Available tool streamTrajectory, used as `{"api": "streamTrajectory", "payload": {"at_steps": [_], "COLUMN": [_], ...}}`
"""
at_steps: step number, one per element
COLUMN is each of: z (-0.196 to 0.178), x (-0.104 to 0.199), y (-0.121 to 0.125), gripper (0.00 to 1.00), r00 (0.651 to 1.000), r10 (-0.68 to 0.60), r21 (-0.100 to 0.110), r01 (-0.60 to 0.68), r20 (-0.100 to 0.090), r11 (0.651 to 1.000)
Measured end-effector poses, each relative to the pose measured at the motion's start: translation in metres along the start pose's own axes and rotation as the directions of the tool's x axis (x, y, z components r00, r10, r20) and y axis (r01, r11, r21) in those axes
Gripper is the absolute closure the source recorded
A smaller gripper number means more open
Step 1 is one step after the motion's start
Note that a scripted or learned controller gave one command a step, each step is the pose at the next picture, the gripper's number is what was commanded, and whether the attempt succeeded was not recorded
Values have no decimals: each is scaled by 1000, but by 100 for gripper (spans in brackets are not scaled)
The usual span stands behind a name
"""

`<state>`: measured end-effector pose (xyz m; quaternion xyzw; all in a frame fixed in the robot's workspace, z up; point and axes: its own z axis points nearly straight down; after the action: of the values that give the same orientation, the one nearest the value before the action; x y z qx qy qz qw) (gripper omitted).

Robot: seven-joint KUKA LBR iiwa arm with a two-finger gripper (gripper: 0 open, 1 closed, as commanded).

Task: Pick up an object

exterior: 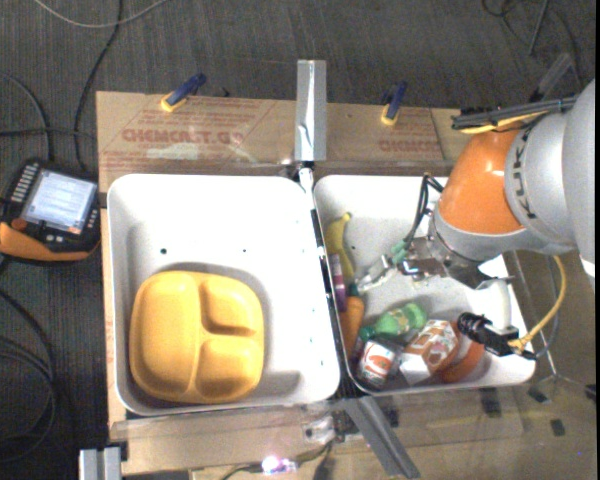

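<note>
The right bin [380, 200] holds a pile of small objects along its left and front sides. Among them are a yellow banana-like piece [340, 243], an orange carrot-like piece [352, 320], a green item [400, 321] and small packets [432, 348] near the front. My gripper [400, 265] hangs low over the middle of this bin, just above and behind the green item. The wrist with its orange band [485, 193] covers the bin's right part.
A yellow sectioned tray [198, 334] lies in the left bin [180, 203], toward its front. A teach pendant [50, 208] rests on the floor to the left. Clamps [183, 91] hold the cardboard behind the bins. A metal post [310, 108] stands between them.
</note>
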<state>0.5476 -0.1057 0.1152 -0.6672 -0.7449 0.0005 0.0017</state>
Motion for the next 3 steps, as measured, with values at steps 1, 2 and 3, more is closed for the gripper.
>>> {"api": "streamTrajectory", "payload": {"at_steps": [1, 2, 3], "z": [0, 25, 29], "x": [0, -69, -101], "y": [0, 63, 103], "gripper": [0, 0, 0], "r00": [1000, 997, 1000], "r10": [0, 78, 11], "r21": [0, -13, 33], "r01": [0, -78, -11], "r20": [0, 3, -11], "r11": [1000, 997, 999]}}
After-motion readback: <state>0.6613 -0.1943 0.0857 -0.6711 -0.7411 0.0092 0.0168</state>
